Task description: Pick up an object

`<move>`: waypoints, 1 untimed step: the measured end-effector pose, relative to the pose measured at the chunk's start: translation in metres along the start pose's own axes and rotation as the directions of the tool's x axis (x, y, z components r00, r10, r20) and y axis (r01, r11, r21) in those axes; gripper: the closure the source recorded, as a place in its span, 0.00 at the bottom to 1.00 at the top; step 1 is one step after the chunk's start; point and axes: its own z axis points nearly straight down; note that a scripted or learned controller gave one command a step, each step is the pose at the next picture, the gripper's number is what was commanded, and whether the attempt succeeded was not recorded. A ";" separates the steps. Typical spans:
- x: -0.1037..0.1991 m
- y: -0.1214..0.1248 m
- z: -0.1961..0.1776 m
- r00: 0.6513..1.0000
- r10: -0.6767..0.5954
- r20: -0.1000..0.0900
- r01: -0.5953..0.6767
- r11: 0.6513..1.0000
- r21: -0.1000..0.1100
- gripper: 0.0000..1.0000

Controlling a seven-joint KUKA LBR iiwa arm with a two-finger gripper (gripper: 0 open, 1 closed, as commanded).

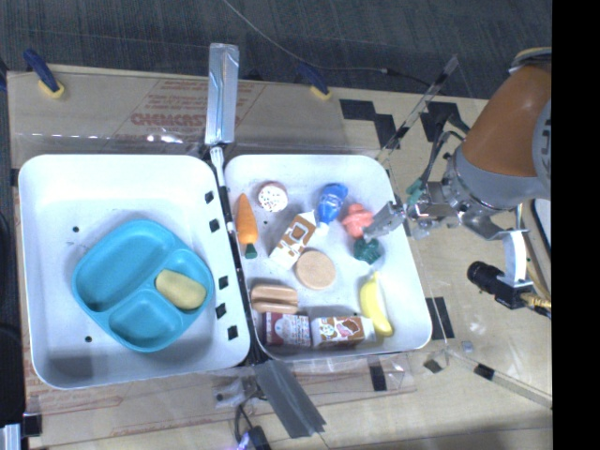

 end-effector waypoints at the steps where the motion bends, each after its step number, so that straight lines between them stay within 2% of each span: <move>1: 0.064 0.008 0.118 1.000 -0.009 -0.004 0.009 1.000 0.011 0.00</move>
